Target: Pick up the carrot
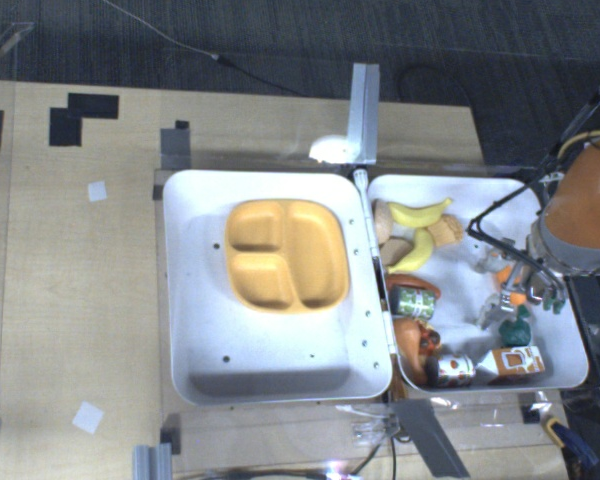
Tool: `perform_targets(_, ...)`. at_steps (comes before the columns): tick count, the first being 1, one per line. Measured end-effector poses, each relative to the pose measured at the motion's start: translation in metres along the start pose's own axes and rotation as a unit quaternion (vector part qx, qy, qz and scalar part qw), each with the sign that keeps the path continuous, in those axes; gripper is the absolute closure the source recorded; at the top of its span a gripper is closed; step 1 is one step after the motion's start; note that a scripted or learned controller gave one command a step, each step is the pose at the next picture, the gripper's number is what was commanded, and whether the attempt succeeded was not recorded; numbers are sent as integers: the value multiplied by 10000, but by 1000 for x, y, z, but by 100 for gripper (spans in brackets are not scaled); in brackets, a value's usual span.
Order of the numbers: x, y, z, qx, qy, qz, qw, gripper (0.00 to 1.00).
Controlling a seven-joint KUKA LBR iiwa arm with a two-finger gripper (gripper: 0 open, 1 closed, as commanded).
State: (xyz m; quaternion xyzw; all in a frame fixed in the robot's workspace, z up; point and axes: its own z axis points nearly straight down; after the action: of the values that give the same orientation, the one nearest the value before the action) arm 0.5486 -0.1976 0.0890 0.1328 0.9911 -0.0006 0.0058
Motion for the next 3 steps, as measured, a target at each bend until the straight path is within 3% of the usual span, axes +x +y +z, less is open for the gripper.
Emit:
perform_targets(1, -3, 2, -13, -4, -56, -24, 10000, 100)
perform_targets(2, -19, -3, -38, 3, 7, 2104, 9776, 100)
perform_targets(3, 39, -19, -2, -7, -37, 1562, 9877, 100)
